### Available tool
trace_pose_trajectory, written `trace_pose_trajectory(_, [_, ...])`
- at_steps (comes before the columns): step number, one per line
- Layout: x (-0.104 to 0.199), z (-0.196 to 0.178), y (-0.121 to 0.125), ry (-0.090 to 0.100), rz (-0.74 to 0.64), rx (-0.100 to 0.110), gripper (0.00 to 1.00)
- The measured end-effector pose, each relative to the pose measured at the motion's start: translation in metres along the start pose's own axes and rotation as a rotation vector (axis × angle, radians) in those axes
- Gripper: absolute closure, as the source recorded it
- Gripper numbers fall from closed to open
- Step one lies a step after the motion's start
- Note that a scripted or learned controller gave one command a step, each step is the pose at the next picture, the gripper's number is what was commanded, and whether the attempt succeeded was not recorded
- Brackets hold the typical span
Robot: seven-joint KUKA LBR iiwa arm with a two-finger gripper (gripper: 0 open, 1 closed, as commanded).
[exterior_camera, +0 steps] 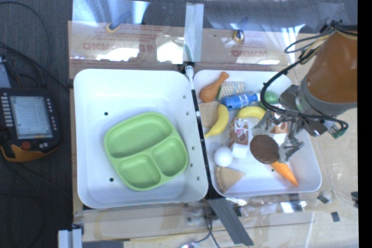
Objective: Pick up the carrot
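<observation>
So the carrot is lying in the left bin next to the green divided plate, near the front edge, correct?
Not quite. The camera view shows the carrot in the right bin, not the left one with the green divided plate. It does lie near the front edge, beside a brown disc, with the end effector just above it.

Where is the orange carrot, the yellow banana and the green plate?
Orange tapered carrot (285, 172), camera view: middle of its body.
Yellow curved banana (220, 120), camera view: middle of its curve.
Green three-section plastic plate (135, 137), camera view: bare floor of its largest section.
</observation>
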State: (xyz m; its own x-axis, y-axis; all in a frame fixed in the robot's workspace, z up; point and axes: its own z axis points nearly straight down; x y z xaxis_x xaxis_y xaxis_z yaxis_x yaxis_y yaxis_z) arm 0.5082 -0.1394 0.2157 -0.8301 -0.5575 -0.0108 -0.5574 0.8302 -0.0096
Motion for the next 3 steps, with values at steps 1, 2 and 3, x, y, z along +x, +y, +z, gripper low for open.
trace_pose_trajectory(1, [0.036,0.105,-0.032,0.014,-0.095,-0.019,1.00])
trace_pose_trajectory(2, [-0.017,0.009,-0.013,0.001,-0.146,-0.003,1.00])
trace_pose_trajectory(3, [-0.031,0.119,-0.070,-0.005,-0.744,0.004,1.00])
